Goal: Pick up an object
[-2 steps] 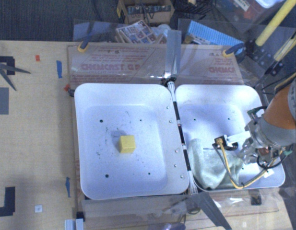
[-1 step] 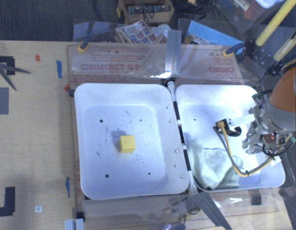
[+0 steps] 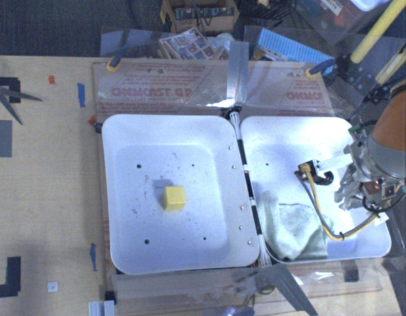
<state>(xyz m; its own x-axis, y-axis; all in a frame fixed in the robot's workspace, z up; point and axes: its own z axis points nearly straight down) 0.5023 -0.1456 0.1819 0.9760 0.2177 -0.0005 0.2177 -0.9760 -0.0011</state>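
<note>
Yellow and roughly cube-shaped, the small block (image 3: pixel 174 198) sits alone near the middle of the left bin (image 3: pixel 124 143), its top face a brighter yellow than its shaded sides, resting flat on the speckled white floor. Right of it, touching along the centre seam, is the right bin (image 3: pixel 288 137), where a crumpled pale grey-green cloth (image 3: pixel 293 229) lies in the lower part. The arm (image 3: pixel 387 143) enters at the right edge of the frame, grey with an orange band, and its gripper (image 3: pixel 353 191) hangs over the right side of the right bin, well apart from the block. A yellow cable (image 3: pixel 321 206) loops beside it. Whether the fingers are spread or closed cannot be told from this angle; nothing is visibly between them. Both bins rest on a pale wooden desk (image 3: pixel 45 209).
</note>
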